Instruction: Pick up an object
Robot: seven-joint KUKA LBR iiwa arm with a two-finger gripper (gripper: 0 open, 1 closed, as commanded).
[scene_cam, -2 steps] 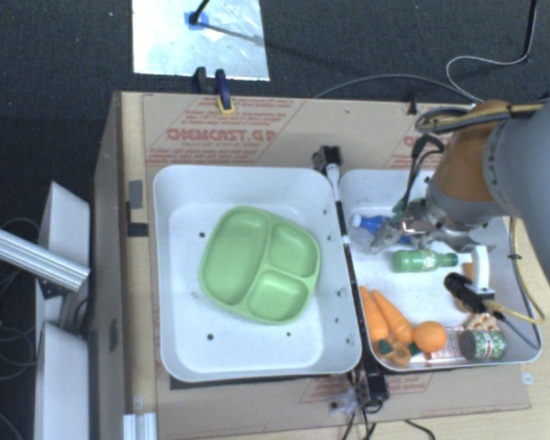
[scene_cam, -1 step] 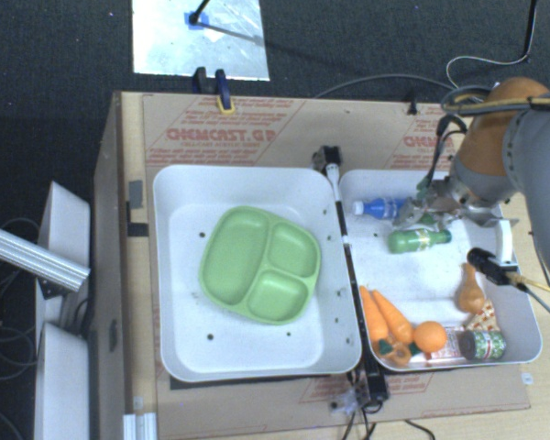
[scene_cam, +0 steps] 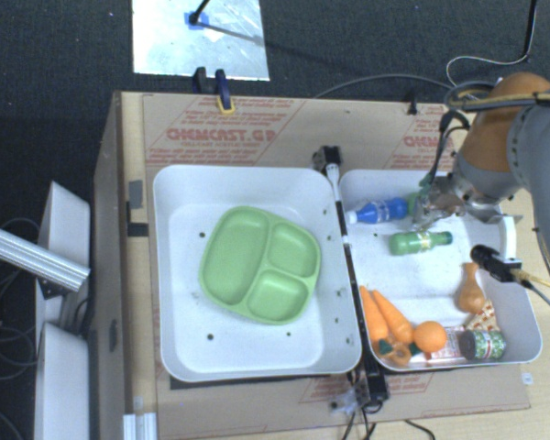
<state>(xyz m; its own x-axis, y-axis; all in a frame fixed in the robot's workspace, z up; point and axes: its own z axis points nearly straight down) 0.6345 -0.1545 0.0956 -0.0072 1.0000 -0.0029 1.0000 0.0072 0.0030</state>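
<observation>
Bottles (scene_cam: 420, 241) (three), carrots (scene_cam: 385, 317) (two).

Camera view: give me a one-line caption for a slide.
Grey arm's claw hovers over a green plastic bottle in the right white bin; divided green plate left.

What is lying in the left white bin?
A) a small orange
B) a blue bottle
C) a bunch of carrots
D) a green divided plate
D: the green divided plate lies alone in the left bin, while the blue bottle, carrots and orange are all in the right bin.
</observation>
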